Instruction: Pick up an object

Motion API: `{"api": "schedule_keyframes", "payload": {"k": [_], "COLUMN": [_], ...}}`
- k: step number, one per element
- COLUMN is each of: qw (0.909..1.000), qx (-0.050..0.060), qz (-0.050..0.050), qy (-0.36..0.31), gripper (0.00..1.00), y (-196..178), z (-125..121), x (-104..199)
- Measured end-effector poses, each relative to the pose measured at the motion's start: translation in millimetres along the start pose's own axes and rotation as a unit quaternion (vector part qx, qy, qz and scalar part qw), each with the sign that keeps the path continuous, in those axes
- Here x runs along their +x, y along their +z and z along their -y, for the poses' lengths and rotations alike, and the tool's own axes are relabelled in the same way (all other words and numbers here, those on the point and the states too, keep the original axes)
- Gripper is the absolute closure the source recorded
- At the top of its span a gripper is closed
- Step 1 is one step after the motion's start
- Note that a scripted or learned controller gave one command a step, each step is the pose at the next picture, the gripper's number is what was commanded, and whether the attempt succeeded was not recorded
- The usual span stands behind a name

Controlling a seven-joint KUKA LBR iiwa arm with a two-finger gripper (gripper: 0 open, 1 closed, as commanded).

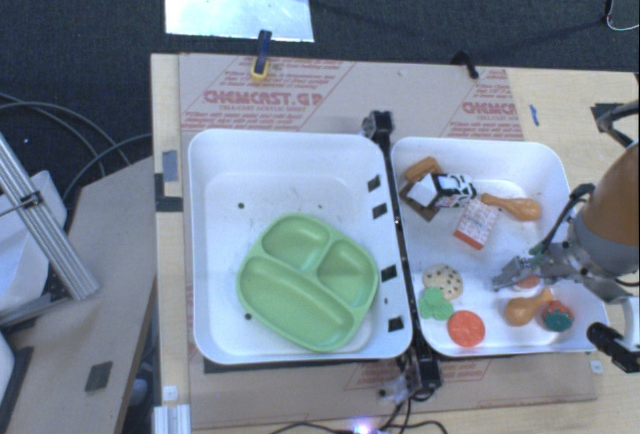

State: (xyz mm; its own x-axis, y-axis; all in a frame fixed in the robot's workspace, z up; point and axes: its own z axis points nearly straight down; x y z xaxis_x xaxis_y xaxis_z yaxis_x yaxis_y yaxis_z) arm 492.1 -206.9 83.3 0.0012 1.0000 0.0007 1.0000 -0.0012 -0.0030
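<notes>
The right bin (545,162) holds several toy foods. A brown piece (421,168) and a black-and-white toy (450,188) lie at its back, with a tan drumstick (512,206) and a red-and-white packet (475,224) beside them. Along the front lie a cookie (441,280), a green piece (434,304), a red slice (465,328), an orange drumstick (526,307) and a small multicoloured ball (557,316). My gripper (516,273) hangs low over the bin's front right, just above the orange drumstick. Nothing is visibly held in it.
The left bin (215,222) holds a green divided plate (307,280). A black divider with clips (392,232) runs between the bins. The grey arm (608,232) crosses the right bin's right rim. Cardboard (300,87) lies under both bins.
</notes>
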Motion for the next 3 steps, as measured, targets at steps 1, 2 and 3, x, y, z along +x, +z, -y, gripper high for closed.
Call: {"api": "schedule_keyframes", "payload": {"k": [1,2,3], "qw": [1.0,1.0,0.9999], "qx": [-0.004,-0.004,-0.008], "qz": [0.001,-0.001,-0.001], "qy": [-0.001,-0.007,-0.009], "gripper": [1.0,1.0,1.0], "y": [-12.1,-0.7,-107.8], "z": [-3.7,-52.2,-77.2], "x": [0.0,72.8,191.9]}}
